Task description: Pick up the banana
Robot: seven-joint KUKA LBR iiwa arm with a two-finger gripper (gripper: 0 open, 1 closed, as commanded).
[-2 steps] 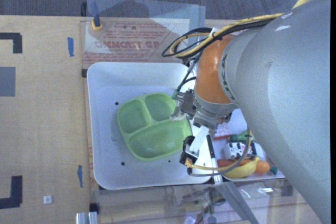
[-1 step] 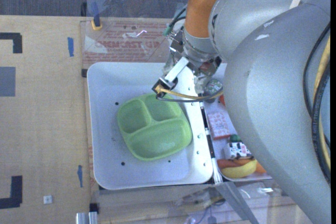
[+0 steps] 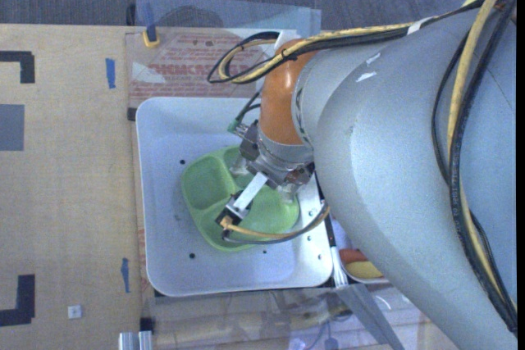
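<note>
The left white bin (image 3: 164, 143) sits on the desk (image 3: 66, 176), close to the desk's near edge. A green divided dish (image 3: 205, 180) lies in this bin, right of centre and nearer its near wall.

The grey arm (image 3: 394, 135) enters from the right, and its orange band (image 3: 283, 106) stands over the bin's right half. The claw (image 3: 267, 180) points down over the right-hand part of the green dish. The wrist covers it from above, so it cannot be told how far open it is, whether it has hold of anything, or whether it touches the dish.

A small yellow-and-orange shape (image 3: 361, 262) shows just past the left bin's near right corner, in the sliver of the right bin under the arm. It is mostly hidden, and it cannot be told whether this is the banana.
</note>
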